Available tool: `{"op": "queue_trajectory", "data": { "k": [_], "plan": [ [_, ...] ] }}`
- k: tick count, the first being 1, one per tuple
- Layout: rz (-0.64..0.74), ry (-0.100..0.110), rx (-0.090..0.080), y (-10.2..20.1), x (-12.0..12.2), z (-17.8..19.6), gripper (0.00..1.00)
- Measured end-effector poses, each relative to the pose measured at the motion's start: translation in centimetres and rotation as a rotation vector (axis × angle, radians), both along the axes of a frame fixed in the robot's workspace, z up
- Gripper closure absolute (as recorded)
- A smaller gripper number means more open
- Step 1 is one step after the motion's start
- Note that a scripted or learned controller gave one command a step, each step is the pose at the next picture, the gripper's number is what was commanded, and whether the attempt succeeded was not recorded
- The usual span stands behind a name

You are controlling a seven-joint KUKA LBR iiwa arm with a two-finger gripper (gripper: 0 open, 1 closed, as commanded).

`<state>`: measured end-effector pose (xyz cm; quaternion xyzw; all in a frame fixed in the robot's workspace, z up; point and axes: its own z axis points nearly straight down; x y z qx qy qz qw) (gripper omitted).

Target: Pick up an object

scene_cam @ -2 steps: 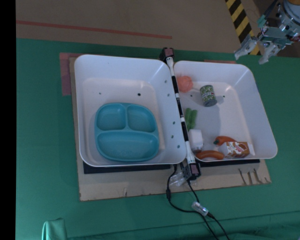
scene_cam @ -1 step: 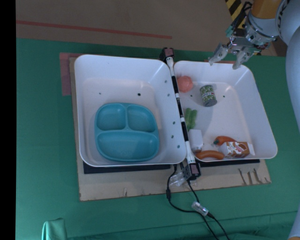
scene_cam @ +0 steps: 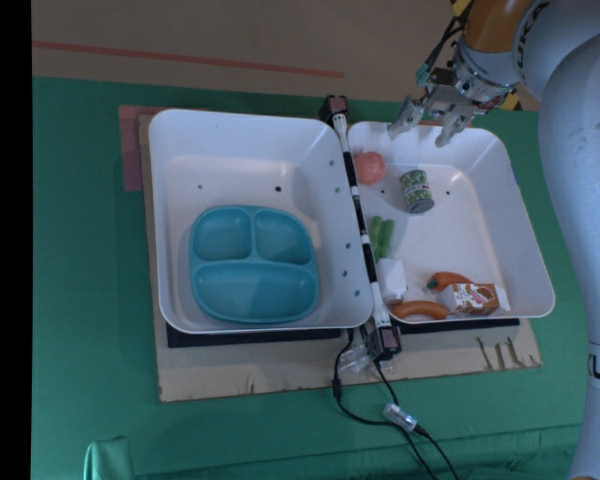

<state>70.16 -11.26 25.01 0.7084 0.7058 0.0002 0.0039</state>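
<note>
Overhead, the gripper [scene_cam: 430, 120] hangs with fingers spread and nothing between them, above the right bin's [scene_cam: 506, 225] far rim. Just below it in that bin, a small can [scene_cam: 416, 190] lies tilted: probably rigid, light and smooth, best pinched across its round sides.

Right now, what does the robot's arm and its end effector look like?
The arm is smooth, rounded and pale grey, with an orange band above the wrist. Thin dark cables run alongside the wrist. The end effector is metallic grey with two pale fingers.
</note>
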Motion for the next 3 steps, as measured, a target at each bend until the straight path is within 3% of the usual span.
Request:
{"op": "queue_trajectory", "data": {
  "k": [1,2,3],
  "plan": [
    [0.000,-0.011,0.001,3.7,0.1,3.8,0.00],
    [-0.004,0.000,-0.002,0.3,0.0,-1.0,0.00],
    [0.013,0.011,0.030,-3.5,0.2,-4.0,0.00]
  ]
}}
